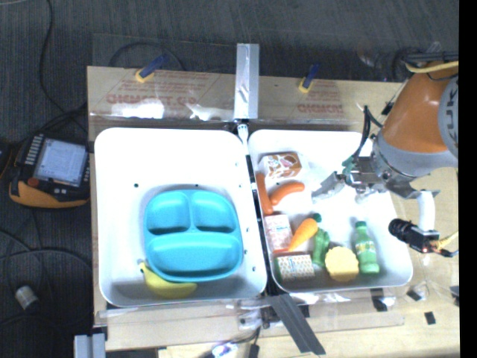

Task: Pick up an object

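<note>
Gripper [332,187]: over the right bin [387,274], near its upper middle; jaw state cannot tell, nothing seen between them.
Hot dog [283,193]: just left of gripper, apart from it.
Green bottle [365,247]: near the bin's lower right corner.
Left bin [119,155]: blue tray [194,233], banana [165,284] at its lower edge.

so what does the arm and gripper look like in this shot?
Rounded grey arm with a broad orange band above the wrist. Black cables run along its left side. The gripper is small, grey metal, with thin pale fingers. A white piece with a black cylinder sticks out beneath the wrist.
</note>
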